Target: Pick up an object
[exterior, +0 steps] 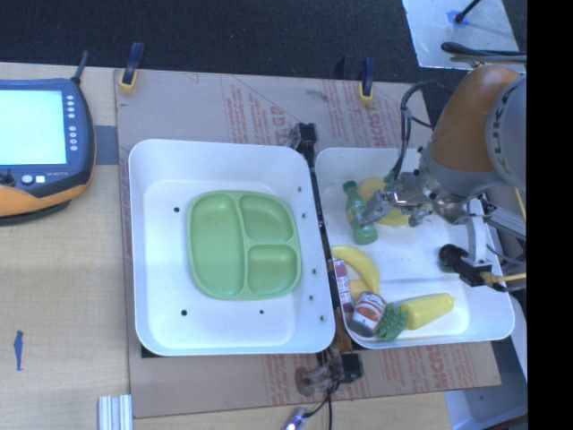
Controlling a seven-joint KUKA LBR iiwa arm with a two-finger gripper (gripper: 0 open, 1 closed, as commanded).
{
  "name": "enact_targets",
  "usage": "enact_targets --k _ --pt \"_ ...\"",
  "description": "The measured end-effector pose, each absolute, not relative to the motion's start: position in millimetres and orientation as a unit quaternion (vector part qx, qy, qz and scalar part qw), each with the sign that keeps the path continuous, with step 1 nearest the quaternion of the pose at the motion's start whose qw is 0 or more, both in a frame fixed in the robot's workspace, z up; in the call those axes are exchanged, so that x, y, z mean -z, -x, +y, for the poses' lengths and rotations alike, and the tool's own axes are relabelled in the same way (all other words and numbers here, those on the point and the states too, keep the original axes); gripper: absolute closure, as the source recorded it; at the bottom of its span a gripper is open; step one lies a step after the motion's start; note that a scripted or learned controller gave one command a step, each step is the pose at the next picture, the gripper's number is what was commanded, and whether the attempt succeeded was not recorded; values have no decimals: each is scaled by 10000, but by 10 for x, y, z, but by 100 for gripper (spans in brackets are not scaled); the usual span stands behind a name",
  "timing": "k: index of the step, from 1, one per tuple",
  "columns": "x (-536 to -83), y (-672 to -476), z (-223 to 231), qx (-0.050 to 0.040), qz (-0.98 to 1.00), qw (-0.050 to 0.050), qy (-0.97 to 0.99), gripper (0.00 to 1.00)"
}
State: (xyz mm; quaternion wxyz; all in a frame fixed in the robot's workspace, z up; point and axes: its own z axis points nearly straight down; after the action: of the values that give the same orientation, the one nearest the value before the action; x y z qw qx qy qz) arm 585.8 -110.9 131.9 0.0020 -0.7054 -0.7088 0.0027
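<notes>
Over the right bin [501, 325], the tool [391, 201] hangs beside a green bottle [360, 215]. Its grip state cannot be told. 1 banana [361, 265] lies nearby.

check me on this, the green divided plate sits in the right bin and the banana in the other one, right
Not quite: the camera view shows the green divided plate in the left bin. The banana does lie in the other one, the right bin.

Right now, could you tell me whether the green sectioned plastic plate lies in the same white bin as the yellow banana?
No, the green sectioned plastic plate lies in the left white bin, while the yellow banana lies in the right white bin.
</notes>
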Motion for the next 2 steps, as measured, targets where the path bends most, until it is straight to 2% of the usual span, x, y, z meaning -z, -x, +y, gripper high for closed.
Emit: enact_targets --k 1,2 --pt "-1130 -6552 -1068 -9 -7082 13 7060 0" --pt "-913 -6114 -993 -24 -7086 16 7056 0"
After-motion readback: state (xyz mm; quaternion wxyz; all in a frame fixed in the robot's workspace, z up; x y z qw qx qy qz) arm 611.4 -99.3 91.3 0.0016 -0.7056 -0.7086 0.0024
